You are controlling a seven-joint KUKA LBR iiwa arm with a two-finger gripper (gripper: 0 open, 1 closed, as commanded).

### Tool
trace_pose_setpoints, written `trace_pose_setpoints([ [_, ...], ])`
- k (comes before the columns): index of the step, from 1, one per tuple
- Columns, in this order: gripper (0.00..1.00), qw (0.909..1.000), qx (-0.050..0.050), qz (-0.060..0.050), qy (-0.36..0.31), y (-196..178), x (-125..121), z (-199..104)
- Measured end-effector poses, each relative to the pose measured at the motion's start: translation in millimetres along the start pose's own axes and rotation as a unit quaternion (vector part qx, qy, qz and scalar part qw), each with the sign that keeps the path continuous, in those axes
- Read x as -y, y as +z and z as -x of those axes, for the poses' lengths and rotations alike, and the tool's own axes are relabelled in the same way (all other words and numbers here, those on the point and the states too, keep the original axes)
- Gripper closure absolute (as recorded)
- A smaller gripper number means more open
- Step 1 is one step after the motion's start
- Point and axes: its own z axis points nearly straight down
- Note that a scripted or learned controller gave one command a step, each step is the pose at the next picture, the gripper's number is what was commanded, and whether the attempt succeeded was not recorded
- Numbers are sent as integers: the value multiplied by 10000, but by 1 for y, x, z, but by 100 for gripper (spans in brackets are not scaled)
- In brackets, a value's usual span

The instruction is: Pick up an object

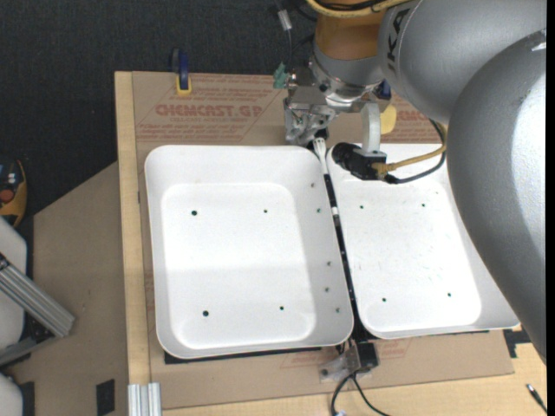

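Note:
My gripper (306,130) hangs at the far edge of the bench, just beyond the back rim where the two white bins meet. The grey arm with its orange band (351,7) reaches in from the right above it. The left bin (165,232) and the right bin (468,310) show white floors with small dark dots. No loose object shows between or under the gripper. A black connector with a yellow cable (362,163) hangs from the wrist over the right bin's back left corner.
The bins rest on a brown board (217,102) with red lettering. A blue and yellow clamp (181,70) stands at the board's back left. The bulky grey arm link (494,102) covers the right bin's far right side. Metal rails (35,302) lie at the left.

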Motion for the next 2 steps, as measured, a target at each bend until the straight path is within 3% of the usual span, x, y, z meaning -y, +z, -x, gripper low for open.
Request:
trace_pose_setpoints([
  [1,100,10000,15,32,50,-52,0,68],
  [2,100,10000,13,27,43,-99,29,127],
])
